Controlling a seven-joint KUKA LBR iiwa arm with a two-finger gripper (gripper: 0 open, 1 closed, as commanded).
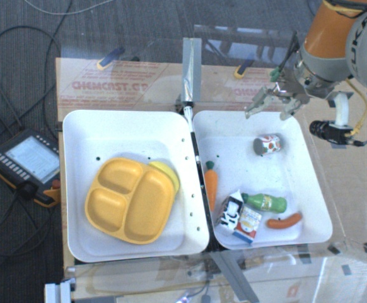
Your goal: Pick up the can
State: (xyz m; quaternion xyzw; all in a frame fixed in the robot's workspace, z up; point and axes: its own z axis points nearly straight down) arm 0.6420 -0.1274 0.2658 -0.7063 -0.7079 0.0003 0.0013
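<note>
Claw (271,106) open, holding nothing, above right bin (309,163) rear rim. Can (267,145) lies on side below, bare floor all round.

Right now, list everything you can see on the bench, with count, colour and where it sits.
can: one, grey with red, right bin, far part
carrot: one, orange, right bin, left edge
carton: one, black, white and orange, right bin, near side
bottle: one, green, right of the carton
sausage: one, orange-red, near right corner
tray: one, yellow, left bin
pendant: one, black, left of the bench
gripper: one, grey, open, above the right bin's far edge
</note>
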